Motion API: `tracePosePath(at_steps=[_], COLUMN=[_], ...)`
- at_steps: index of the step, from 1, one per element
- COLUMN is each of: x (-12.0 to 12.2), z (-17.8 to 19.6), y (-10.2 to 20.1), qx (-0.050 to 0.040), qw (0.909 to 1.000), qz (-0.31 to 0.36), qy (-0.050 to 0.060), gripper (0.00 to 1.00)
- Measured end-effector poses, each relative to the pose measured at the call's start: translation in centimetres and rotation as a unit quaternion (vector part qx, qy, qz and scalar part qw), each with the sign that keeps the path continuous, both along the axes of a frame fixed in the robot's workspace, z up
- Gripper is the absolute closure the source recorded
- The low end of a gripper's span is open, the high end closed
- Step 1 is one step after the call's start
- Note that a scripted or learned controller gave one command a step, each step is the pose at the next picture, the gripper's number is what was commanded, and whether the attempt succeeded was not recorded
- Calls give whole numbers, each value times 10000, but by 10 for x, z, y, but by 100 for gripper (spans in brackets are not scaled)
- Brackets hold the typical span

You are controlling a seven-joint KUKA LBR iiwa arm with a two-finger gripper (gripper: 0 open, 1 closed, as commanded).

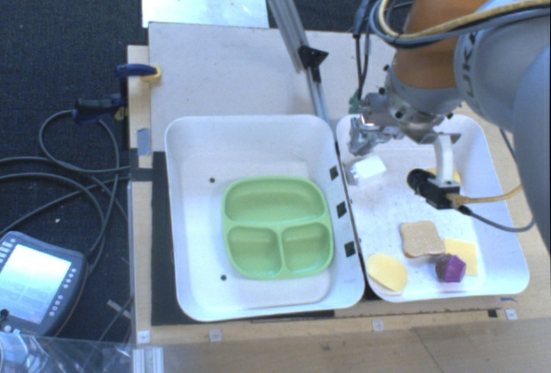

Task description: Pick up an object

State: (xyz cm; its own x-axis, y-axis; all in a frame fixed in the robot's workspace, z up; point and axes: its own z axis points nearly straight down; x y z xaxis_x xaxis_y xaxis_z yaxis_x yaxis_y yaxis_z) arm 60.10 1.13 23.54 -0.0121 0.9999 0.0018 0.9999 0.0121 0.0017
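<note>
Nearest the lens, at the front edge of the right-hand shallow white bin point(508, 272), lie four small things: a round yellow disc point(387, 272) at the bin's front left, a tan slice of toast point(421, 238) just behind it, a small purple lump point(449, 268) to the right of the disc, and a flat yellow square slice point(465, 252) touching the purple lump on its far right side. Farther back in that same bin, near its left wall, a small white block point(369, 167) rests on the floor. The metal pincer point(366, 136) hangs just above and behind this block, hard against the bin's back left corner; whether it is released or clenched I cannot tell, and nothing is seen between its tips. A black fitting with a yellow cable point(430, 188) sits right of the block. The grey arm with its orange dome point(448, 14) reaches over the bin's back wall. Left of this bin, the second white bin point(185, 190) holds a green three-part plastic tray point(277, 226). Both bins rest on the pale desk point(224, 70).
</note>
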Motion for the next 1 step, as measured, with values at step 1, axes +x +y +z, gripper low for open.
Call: tracePosePath(at_steps=[1], x=[7], z=[-11], y=[48], qx=[-1], qw=[10000], qz=[-8], qy=[1], gripper=[100])
